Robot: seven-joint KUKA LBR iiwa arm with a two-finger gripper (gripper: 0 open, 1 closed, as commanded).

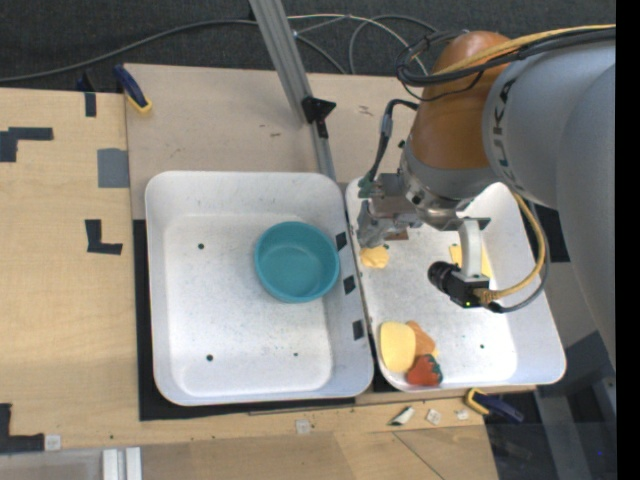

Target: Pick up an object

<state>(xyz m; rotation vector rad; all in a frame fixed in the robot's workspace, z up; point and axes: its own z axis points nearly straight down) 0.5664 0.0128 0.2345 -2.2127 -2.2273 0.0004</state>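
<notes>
nearest, at the right bin's (pixel 520 368) front edge, lie a yellow piece (pixel 397 345) and a red piece (pixel 425 371), touching. farther back by that bin's left wall, the gripper (pixel 372 236) hangs just over a small yellow object (pixel 375 258); whether it grips it, i cannot tell. a teal bowl (pixel 295 260) sits in the left bin (pixel 190 208).

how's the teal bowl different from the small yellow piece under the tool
The teal bowl sits in the left bin; the small yellow piece lies in the right bin. The teal bowl is much larger, round and hollow, while the small yellow piece is a little irregular lump. The small yellow piece lies right below the tool; the teal bowl stands apart from it. Both rest on a white bin floor.
</notes>
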